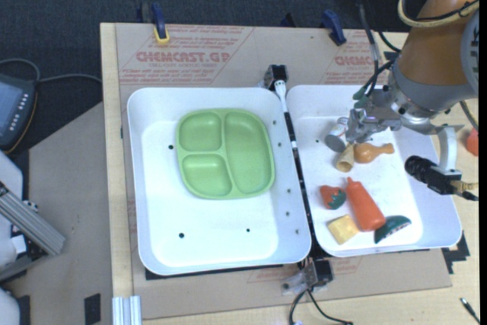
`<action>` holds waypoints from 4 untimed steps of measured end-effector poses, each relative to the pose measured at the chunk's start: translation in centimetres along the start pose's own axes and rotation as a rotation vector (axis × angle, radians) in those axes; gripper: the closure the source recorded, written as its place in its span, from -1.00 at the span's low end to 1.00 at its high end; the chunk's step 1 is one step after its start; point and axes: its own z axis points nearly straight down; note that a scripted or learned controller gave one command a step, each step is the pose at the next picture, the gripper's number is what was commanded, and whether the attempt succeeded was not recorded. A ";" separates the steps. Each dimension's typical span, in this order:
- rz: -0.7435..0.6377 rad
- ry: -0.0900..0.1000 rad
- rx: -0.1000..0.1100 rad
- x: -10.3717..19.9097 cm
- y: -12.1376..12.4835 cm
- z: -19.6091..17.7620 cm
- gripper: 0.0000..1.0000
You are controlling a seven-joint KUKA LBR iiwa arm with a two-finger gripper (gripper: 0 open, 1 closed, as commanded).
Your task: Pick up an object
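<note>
gripper (351, 132) low in right bin (434, 236), over the upper part; can't tell if fingers are open or closed. tan pear-shaped toy (365, 154) just below it, touching or nearly. carrot (364, 205), strawberry (332, 196), cheese wedge (342, 227) nearer front. green divided plate (226, 154) in left bin (152, 240)

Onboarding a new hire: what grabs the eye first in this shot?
The pale green divided plastic plate lies alone in the left white bin. The grey arm with an orange band reaches from the right over the right white bin, where small toy foods cluster, among them an orange carrot-like piece.
</note>
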 end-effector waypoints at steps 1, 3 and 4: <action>0.005 0.000 0.006 -0.9 -1.5 0.5 1.00; 0.005 0.000 0.006 -1.4 -1.3 1.0 1.00; 0.002 -0.001 0.001 -0.8 0.2 1.3 1.00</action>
